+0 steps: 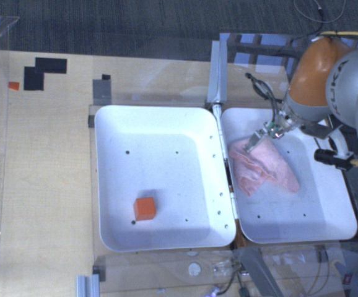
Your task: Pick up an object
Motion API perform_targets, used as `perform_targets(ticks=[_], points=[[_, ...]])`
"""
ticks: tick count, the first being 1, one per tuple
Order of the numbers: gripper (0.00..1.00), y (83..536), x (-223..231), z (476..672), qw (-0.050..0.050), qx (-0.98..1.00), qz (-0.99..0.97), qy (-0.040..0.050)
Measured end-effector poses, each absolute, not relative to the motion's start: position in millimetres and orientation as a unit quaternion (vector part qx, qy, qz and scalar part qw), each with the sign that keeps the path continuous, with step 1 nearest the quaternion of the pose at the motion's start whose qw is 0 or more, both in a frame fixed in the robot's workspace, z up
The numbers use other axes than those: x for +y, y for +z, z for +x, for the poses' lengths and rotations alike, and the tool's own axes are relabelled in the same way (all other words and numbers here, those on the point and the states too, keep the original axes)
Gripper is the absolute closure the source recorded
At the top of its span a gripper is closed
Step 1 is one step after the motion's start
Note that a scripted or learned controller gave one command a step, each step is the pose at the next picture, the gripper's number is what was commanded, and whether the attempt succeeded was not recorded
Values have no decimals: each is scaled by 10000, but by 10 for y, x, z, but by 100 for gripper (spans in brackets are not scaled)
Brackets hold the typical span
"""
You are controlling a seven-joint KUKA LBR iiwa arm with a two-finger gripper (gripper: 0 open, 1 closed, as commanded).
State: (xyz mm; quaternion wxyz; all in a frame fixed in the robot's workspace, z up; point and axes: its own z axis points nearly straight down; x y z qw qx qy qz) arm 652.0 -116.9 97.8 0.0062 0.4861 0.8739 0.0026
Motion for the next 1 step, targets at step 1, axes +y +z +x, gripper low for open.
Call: perform_targets(ticks=[1], points=[[0,938,-1663,6131,100,8916,4527,27]])
